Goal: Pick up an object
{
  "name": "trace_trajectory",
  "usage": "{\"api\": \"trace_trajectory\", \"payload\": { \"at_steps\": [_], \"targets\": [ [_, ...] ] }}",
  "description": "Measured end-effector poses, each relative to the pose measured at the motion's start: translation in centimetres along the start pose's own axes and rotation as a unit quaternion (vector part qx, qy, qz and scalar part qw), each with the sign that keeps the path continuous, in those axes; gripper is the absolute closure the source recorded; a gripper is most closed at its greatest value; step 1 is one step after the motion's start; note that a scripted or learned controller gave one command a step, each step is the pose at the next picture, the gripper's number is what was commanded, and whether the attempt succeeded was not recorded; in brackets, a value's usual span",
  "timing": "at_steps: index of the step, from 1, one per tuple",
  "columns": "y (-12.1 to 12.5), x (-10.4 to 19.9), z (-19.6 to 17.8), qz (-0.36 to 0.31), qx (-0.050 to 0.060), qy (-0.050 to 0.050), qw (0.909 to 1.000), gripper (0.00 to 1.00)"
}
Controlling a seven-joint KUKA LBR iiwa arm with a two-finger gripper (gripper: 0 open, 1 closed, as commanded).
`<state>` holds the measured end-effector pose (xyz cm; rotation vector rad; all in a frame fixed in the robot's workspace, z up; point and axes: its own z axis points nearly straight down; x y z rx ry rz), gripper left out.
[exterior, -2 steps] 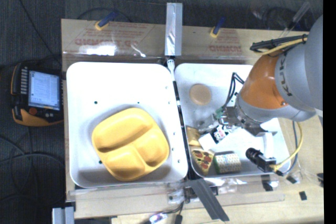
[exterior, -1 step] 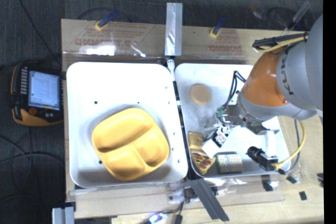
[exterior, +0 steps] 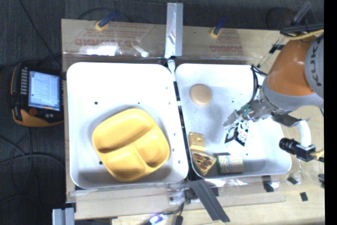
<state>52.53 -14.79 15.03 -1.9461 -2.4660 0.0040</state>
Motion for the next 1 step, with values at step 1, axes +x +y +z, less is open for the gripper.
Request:
{"api": "trace_trajectory", "payload": {
  "at_steps": [1],
  "targets": [
    [7.68, 2.48, -5.62, 0.105, 0.001, 0.000, 0.9945, 1.00]
  ]
}}
